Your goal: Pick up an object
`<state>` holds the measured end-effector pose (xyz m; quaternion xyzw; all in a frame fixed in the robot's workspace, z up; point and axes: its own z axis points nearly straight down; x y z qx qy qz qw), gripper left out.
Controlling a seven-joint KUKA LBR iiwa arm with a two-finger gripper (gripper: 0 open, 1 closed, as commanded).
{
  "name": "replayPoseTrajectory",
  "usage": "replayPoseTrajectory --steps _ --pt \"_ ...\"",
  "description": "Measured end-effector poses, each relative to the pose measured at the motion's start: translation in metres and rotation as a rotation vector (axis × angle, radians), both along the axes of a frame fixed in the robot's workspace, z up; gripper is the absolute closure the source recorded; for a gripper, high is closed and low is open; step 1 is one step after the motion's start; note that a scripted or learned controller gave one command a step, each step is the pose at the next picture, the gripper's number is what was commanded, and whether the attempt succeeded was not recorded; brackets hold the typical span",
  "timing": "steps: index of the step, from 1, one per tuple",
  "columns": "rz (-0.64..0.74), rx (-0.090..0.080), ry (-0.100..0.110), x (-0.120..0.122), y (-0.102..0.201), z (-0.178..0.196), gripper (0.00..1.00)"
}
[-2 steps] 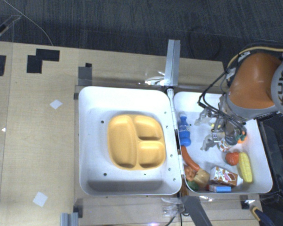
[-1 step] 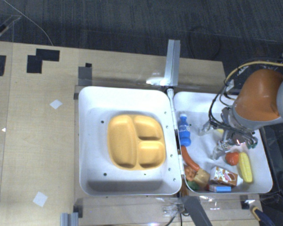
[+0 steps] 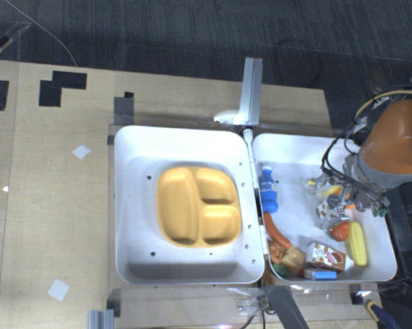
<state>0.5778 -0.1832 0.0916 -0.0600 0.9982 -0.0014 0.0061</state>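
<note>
The right bin holds several small objects. A blue bottle lies along its left wall, with an orange-red carrot-like piece below it. A yellow corn cob lies at the right, beside a red-orange tomato-like ball. A small printed carton and a tan block rest near the front wall. My gripper hangs low over the right bin's middle right, just above the ball and the corn. The wrist and cables cover the gripper from above.
The left bin carries a yellow three-compartment tray. A metal post stands behind the seam between the bins. A blue marker-like item lies at the right bin's front wall. Wooden bench surface stretches to the left.
</note>
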Motion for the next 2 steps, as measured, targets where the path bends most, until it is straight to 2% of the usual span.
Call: replayPoseTrajectory --steps 1,2 --pt "-0.41 0.005 0.005 0.0647 -0.0213 -0.0039 0.0" --pt "-0.409 0.005 0.004 0.0647 -0.0212 -0.0039 0.0"
